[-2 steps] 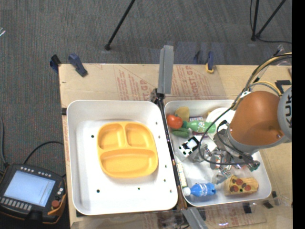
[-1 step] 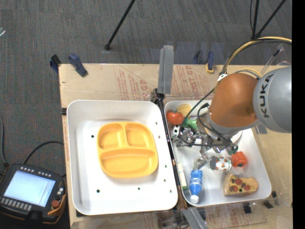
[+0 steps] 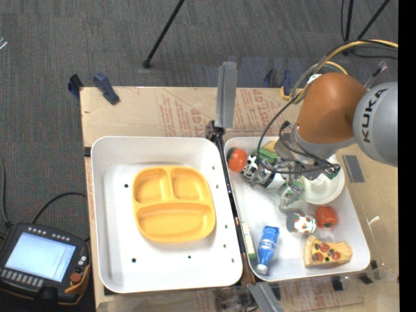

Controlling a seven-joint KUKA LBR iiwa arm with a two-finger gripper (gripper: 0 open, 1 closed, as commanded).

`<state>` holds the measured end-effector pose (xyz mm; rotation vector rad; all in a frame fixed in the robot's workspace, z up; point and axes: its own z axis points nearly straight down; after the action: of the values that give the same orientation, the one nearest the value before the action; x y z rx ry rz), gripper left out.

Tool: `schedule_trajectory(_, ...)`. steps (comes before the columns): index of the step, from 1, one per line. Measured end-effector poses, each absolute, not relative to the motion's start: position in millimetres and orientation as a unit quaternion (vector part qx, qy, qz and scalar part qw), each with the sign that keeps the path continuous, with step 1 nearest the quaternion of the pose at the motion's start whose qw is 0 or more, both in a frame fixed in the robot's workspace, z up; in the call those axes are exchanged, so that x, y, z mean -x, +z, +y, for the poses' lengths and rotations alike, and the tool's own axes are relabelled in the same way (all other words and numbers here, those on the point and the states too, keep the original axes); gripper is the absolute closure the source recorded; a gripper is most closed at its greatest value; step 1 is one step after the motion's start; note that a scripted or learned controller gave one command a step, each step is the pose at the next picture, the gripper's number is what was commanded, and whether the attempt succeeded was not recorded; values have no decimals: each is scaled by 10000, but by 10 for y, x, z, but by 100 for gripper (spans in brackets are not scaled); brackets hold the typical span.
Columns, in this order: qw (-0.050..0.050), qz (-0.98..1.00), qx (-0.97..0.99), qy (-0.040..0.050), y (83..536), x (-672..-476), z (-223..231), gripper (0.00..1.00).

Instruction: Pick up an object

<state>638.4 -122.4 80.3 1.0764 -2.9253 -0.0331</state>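
several toys crowd right bin point(image 3: 361, 239). gripper point(image 3: 290, 188) low beside white bowl point(image 3: 327, 186); cannot tell jaw state (cables hide it). isolate one toy, descend centred.

One fixed camera is looking down at a slant on both bins point(image 3: 104, 174), the arm point(image 3: 338, 109) entering from the right.
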Motion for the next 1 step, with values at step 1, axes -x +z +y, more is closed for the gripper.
schedule_trajectory(1,7,-9095,-4157,-41,845,-6194,-1844,0)
